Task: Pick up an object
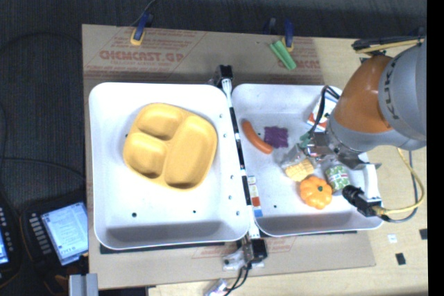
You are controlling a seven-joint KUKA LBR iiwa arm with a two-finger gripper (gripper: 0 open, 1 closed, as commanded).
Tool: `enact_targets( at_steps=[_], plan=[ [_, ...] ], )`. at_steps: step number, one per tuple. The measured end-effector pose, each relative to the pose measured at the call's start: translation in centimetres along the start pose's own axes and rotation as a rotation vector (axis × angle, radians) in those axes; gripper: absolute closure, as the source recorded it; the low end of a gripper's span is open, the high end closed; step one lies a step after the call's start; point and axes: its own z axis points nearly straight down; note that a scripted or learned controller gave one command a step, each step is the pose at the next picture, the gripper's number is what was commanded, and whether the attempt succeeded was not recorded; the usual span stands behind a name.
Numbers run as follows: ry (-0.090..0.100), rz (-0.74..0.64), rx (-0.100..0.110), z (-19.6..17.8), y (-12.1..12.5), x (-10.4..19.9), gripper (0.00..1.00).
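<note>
The right bin (277,218) holds several small toys: an orange sausage (256,137), a purple piece (276,136), a yellow corn-like piece (299,168), an orange pumpkin (316,192) and a green-and-white can (337,177). My gripper (313,147) hangs low over the right side of this bin, just above the corn piece and next to the can. The grey arm with its orange band (364,100) covers the bin's far right corner. The wrist hides the fingers.
The left bin (111,218) holds a large yellow moulded tray with three hollows (170,144). A green marker (283,55) and blue clamps lie on the cardboard behind the bins. A cable runs along the right bin's right side.
</note>
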Motion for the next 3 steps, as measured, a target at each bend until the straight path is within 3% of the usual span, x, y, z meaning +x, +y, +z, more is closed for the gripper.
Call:
enact_targets(
  at_steps=[1,2,3],
  plan=[
    [0.005,-0.002,0.012,-8.6,-4.3,8.5,1.0],
    [0.004,-0.002,0.012,-10.7,-5.4,14.3,1.0],
    [0.004,-0.002,0.013,-10.7,-5.5,16.9,1.0]
  ],
)
